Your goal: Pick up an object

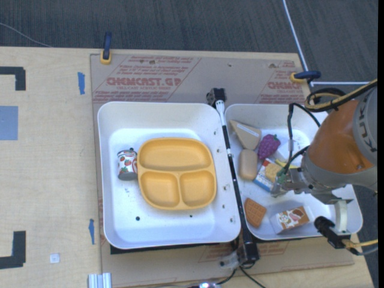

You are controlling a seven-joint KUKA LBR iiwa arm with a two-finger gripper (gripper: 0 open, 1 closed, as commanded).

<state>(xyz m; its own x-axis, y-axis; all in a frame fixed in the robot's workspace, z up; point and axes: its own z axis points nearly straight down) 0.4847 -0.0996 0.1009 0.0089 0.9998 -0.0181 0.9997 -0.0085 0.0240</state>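
You are looking at a robotics lab, not a home. The surface (48,161) is bare plywood marked with black and blue tape, and a protective sheet (198,80) is clamped at eleven and two o'clock. Two white bins (108,179) hold toy food. Cables (327,98) trail at three o'clock, and grey carpet (180,11) runs along twelve.

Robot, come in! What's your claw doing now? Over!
Gripper low in right bin, at blue-yellow packet. Nothing seen held. Purple grapes and bread roll crowd alongside.

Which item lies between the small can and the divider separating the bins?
In the camera view, the yellow divided plate lies between the can and the divider.
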